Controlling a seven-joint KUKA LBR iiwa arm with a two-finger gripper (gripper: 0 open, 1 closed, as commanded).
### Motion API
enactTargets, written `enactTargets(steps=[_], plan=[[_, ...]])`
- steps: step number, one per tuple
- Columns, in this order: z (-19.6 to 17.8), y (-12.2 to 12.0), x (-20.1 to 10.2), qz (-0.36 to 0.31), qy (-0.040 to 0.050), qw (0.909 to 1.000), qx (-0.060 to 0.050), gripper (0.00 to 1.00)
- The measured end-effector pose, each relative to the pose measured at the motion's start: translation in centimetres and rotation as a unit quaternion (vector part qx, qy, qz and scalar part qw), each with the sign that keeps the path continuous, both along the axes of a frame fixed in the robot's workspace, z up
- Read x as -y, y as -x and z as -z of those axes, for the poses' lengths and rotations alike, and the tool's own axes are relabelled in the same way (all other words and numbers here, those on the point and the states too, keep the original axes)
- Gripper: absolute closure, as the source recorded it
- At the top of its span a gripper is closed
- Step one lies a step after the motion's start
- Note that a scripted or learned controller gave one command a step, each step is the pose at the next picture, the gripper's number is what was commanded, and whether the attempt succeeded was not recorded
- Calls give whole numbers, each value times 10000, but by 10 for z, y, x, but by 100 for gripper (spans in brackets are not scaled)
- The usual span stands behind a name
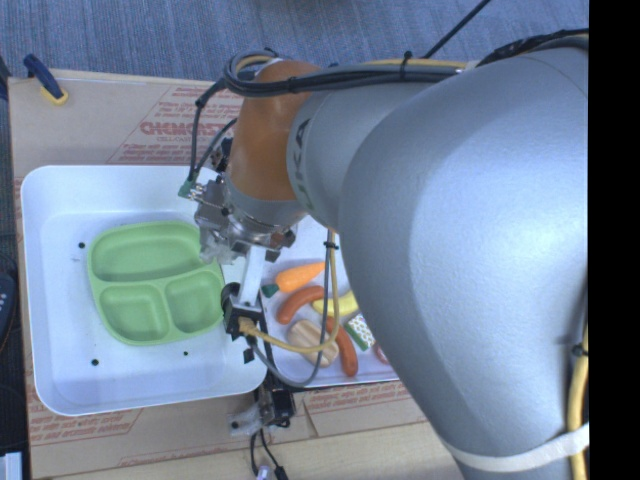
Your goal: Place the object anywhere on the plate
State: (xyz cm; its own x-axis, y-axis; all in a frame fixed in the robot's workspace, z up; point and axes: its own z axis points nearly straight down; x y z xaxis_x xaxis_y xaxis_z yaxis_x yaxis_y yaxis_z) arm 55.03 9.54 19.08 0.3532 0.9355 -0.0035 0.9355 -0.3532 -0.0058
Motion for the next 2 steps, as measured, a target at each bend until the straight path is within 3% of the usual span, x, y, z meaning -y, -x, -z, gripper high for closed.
enactTargets(steps=[1,2], plan=[[-38,38,-39,-346,-8,9994,4,100],[-38,38,-39,-342,-6,9994,4,0]])
